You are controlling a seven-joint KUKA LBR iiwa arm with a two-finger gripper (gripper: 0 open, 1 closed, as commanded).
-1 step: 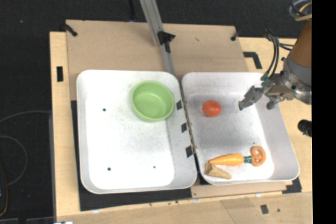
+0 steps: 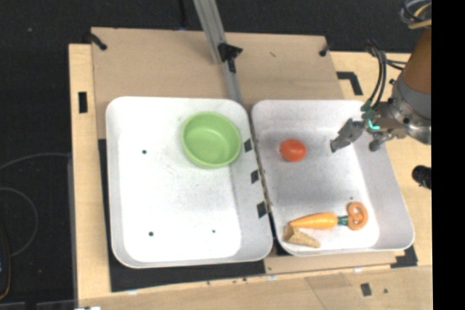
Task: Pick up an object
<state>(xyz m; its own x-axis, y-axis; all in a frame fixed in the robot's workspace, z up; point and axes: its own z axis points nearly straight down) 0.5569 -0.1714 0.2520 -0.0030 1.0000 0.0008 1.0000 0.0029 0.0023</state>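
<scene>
From the camera view, my tool (image 2: 361,136) hangs over the right bin (image 2: 327,116), its prongs spread with nothing between them. The red ball (image 2: 293,149) lies near, to its left. I should centre over the ball and descend straight. A carrot (image 2: 315,221) rests by the front wall; the left bin (image 2: 131,178) holds a green bowl (image 2: 211,140).

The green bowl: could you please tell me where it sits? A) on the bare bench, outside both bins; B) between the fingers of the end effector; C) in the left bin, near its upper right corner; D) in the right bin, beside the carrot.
C: the green bowl rests inside the left bin toward its upper right corner, apart from the carrot in the right bin.
</scene>
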